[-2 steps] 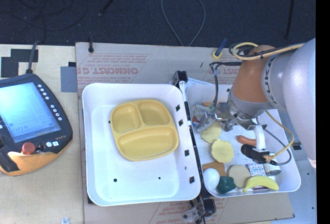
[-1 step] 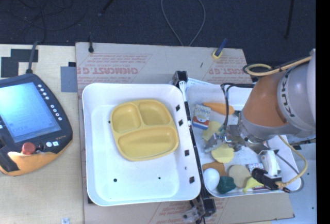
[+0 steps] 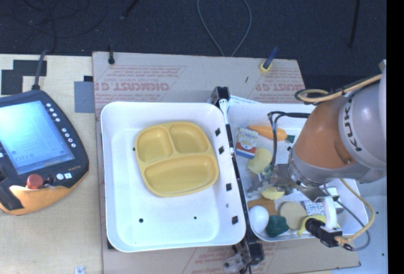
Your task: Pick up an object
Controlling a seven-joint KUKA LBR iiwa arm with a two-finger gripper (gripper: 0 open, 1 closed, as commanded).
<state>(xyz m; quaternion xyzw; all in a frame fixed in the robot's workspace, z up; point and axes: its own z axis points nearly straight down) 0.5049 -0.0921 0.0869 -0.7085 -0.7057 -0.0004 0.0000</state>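
The arm (image 3: 341,134) comes in from the right and bends down over the right bin (image 3: 361,206), its orange band and grey wrist covering much of that bin's middle. The jaws (image 3: 276,173) sit low among the clutter there, but the arm hides them, so I cannot tell whether they are spread, pressed together or pinching anything. The right bin is crowded: a carrot (image 3: 268,133) lies near its far edge, a small carton (image 3: 246,143) just beside the wall it shares with the left bin, a yellow piece (image 3: 273,192) close under the wrist. Along its near edge sit a white egg (image 3: 258,216), a dark green lump (image 3: 277,225) and a tan disc (image 3: 291,211), touching or nearly so. The left bin (image 3: 126,216) carries a yellow tray (image 3: 177,158) with three compartments, toward its far side. A tablet (image 3: 35,137) rests at the surface's left edge.
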